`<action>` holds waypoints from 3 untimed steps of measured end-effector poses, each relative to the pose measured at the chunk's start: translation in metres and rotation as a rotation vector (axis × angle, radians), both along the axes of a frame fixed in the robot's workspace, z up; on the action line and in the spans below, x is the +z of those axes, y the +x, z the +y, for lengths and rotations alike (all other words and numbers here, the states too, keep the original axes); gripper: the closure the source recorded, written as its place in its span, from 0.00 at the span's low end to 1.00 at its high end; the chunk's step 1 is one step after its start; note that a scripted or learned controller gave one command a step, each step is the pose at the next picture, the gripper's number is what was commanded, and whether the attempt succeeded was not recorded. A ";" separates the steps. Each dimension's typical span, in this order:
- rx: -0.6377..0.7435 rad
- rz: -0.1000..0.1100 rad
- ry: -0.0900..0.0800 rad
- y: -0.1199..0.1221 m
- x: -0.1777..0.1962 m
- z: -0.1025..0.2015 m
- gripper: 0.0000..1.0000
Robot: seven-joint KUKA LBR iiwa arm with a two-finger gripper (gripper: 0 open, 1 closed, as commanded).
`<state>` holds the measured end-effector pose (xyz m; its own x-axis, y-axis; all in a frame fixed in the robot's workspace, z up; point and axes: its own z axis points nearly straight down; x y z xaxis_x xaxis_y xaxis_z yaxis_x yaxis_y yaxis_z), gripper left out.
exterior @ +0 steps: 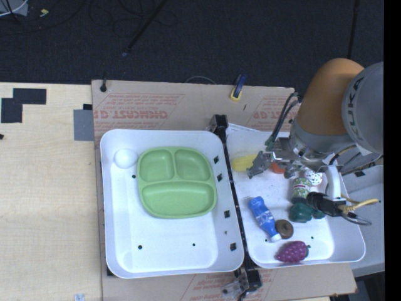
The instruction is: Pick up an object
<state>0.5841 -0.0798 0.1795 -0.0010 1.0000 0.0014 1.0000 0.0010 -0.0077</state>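
Hovering over the right white plastic bin point(351, 246), the grey two-finger gripper point(262, 163) is showing open, empty jaws. The flat yellow object point(243, 163) is lying just beside them; descending squarely should help.

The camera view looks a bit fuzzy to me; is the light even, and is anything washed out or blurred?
Camera view: soft overall, fine detail lost; the left bin is bright, nearly washed out around the white ball; the floor behind is dark; the end effector and the small toys near it look smeared.
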 end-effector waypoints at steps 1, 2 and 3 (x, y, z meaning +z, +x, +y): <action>-0.002 -0.001 0.000 0.007 -0.049 -0.001 0.00; -0.003 -0.005 -0.004 0.007 -0.094 0.000 0.00; -0.009 -0.003 -0.001 0.007 -0.083 -0.001 1.00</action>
<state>0.5908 -0.0803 0.0967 0.0081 1.0000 0.0008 1.0000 -0.0081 -0.0048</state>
